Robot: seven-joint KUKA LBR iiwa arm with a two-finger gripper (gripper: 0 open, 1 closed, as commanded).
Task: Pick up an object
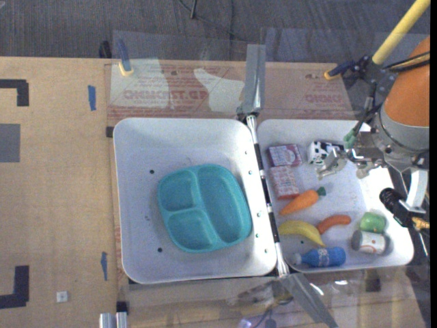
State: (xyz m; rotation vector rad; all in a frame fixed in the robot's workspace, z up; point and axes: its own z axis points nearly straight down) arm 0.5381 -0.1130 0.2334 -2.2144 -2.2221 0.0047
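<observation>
Nearest me in the right bin [403, 251]: blue bottle [322, 257], banana [302, 231], carrot [300, 201]. Left bin [130, 183] holds a teal tray [203, 208]. Farther back, I see the end effector [332, 164] over the right bin (fingers apart, clamping nothing) beside a black-and-white toy [318, 151].

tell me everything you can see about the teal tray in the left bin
The teal tray looks like moulded plastic with rounded corners, divided into three compartments: two smaller on its left, one long on its right. It lies flat, slightly rotated, near the middle of the left bin, resting on the bin floor. Nothing else touches it.
</observation>
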